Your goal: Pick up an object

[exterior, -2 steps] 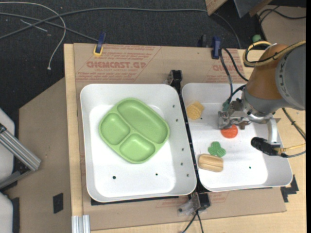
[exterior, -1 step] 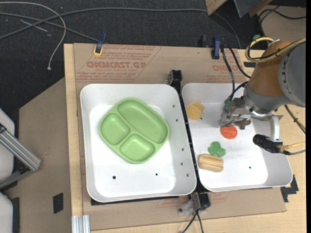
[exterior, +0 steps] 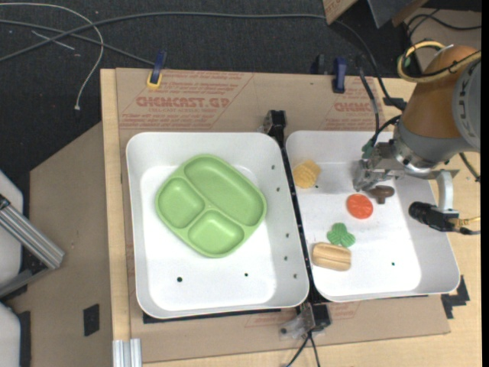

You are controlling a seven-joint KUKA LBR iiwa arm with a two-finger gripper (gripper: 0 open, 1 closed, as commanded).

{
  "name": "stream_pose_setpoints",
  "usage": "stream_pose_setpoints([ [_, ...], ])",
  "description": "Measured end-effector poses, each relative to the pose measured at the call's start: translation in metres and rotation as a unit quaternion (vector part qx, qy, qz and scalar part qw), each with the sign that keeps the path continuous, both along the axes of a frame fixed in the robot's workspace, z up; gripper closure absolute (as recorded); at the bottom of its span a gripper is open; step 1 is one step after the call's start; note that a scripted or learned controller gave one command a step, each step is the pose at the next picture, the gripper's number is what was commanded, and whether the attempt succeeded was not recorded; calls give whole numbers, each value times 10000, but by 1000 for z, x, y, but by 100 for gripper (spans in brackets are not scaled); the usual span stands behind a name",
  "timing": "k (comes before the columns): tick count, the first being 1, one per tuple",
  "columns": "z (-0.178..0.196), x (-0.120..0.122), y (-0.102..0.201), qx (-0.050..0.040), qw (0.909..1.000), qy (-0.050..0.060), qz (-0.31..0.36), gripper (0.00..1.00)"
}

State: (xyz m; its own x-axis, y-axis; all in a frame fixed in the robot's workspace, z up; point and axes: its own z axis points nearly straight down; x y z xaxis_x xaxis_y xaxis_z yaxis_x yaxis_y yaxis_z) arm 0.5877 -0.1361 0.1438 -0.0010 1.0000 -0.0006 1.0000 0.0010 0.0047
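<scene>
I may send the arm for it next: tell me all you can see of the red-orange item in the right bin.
The red-orange item is a small, rounded, smooth and glossy piece, likely a plastic toy tomato, lying on the right bin floor near its middle. The hand hangs just above and beside it, apart as far as I can tell. A small dark brown piece lies close at its upper right. The green toy sits below it, apart.

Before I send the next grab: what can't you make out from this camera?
- Gripper in the camera view: too small and dark to tell open from shut.
- Brown thing under it: partly hidden by the gripper, so contact is unclear.
- Arm: cut off by the right edge.
- Yellow piece: too blurred to identify.
</scene>
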Motion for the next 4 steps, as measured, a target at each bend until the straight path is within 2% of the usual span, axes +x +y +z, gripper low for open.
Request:
stream_pose_setpoints([
  [2, 102, -1, -10, -4, 10000, -5, 4, 100],
  [3, 104, 13, 49, 10, 10000, 13, 26, 100],
  [4, 106, 13, 108, 11, 10000, 28, 25, 100],
])
